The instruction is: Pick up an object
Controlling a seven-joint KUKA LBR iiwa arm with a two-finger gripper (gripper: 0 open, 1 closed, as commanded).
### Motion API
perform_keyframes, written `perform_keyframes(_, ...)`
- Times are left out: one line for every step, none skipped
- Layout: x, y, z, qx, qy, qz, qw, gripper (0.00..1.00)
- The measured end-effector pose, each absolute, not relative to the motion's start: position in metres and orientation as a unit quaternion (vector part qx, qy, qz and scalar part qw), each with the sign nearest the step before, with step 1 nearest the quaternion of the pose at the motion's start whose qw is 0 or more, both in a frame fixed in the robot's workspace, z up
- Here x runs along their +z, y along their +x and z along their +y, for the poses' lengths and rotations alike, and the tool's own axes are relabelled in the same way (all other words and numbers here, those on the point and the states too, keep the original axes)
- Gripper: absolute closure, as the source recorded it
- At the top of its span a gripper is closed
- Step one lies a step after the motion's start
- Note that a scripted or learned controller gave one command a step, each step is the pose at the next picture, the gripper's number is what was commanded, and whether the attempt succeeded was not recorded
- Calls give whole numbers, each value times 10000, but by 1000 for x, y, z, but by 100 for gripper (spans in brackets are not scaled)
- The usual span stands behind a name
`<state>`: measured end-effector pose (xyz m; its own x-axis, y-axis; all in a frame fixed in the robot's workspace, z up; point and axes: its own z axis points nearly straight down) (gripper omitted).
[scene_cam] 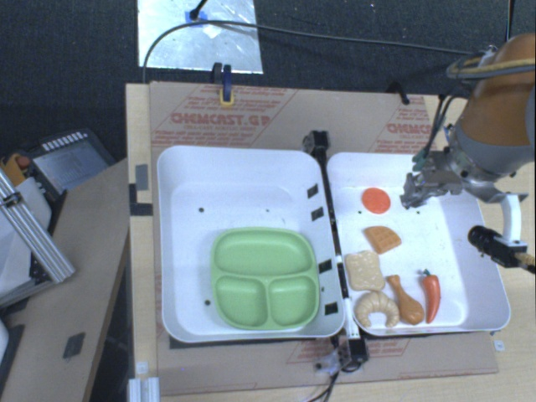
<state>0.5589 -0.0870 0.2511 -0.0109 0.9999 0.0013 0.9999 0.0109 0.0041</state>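
Grey and orange, the arm (498,111) leans in from the right edge and bends down over the right-hand bin (494,296), its gripper (416,193) hanging low above the bin's upper half. Whether the tool is open or closed cannot be told; nothing is seen between its tips. Just left of it on the bin floor lies a round red slice (376,199), apart from the gripper. Below that sit an orange wedge (382,239) and a pale cracker (364,270), with a croissant (377,308), a drumstick (404,300) and a red chili pepper (430,295) along the bin's near edge. The left bin (180,191) holds a green divided tray (265,276).
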Motion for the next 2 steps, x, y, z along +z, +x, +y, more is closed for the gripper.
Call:
perform_keyframes(239, 567, -32, 11, 7035, 7107, -4, 100)
perform_keyframes(241, 590, 25, 20, 7034, 7108, 7, 100)
